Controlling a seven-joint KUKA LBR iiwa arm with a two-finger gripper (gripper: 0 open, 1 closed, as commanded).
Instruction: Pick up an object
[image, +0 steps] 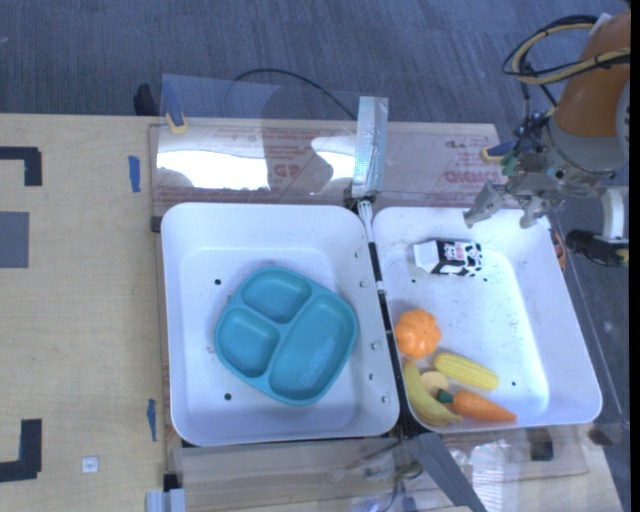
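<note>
The carton, a small black-and-white milk box, lies on its side in the far part of the right bin, well apart from the other toys. It is the nearest thing to the gripper, which hangs above the bin's far right corner, just beyond and to the right of the carton. The fingers look spread, with nothing between them, so the hand is open and idle.

To do this step well, I would take the carton: it stands alone, with bare bin floor on all sides, so the fingers can drop past it freely. The gripper should shift left and a little nearer, centre over the box, and turn so the fingers close across its short width, not its length. Descend straight, stop just above the floor, then close.

The other choices are harder. The orange sits against the bin's left wall and is round, likely to roll out. The corn, banana and carrot lie touching in a heap at the near edge, so fingers would likely strike a neighbour.

The left bin holds a blue tray.
</note>
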